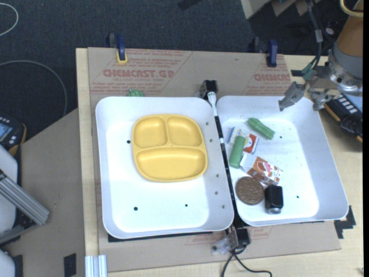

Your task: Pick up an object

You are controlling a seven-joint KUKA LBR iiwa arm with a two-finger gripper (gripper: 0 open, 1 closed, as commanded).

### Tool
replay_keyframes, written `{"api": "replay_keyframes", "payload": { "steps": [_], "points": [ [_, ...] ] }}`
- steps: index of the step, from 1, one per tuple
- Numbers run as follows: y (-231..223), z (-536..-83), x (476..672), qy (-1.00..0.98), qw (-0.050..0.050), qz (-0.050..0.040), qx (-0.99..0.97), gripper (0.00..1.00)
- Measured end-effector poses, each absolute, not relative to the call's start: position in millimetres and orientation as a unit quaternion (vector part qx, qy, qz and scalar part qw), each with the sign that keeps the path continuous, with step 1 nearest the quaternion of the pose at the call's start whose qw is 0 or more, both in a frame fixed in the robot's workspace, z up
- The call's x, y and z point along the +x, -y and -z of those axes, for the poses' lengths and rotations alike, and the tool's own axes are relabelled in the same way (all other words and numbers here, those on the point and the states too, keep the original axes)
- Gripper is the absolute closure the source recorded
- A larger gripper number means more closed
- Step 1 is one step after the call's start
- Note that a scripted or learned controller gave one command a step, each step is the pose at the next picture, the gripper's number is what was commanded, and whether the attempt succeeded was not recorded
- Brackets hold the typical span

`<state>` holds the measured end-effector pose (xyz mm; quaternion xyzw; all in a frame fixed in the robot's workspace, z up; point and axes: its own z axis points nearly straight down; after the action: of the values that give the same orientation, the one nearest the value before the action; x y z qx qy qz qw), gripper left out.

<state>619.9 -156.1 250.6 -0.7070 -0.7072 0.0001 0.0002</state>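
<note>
The right bin (311,172) holds several small objects. One green cylinder (260,128) lies slanted near the bin's middle, and a second green cylinder (236,152) lies by the left wall. Between them sits a white and red packet (248,141). Lower down are an orange and white packet (263,169), a brown round disc (250,190) and a small black object (273,199). My gripper (303,100) hangs over the bin's far right corner, open, with nothing between its fingers. It is well apart from all the objects.
The left bin (115,178) holds a yellow divided plate (169,148). Blue clamps (120,46) pin the cardboard sheet at the back. A black divider strip (218,133) runs between the bins. Cables and equipment crowd the far right.
</note>
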Motion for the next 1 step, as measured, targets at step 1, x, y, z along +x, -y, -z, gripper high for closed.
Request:
{"api": "replay_keyframes", "payload": {
  "steps": [1],
  "points": [
    [117.4,-468.3,590.0,0.709,-0.009,0.0064,-0.705,0.0]
  ]
}}
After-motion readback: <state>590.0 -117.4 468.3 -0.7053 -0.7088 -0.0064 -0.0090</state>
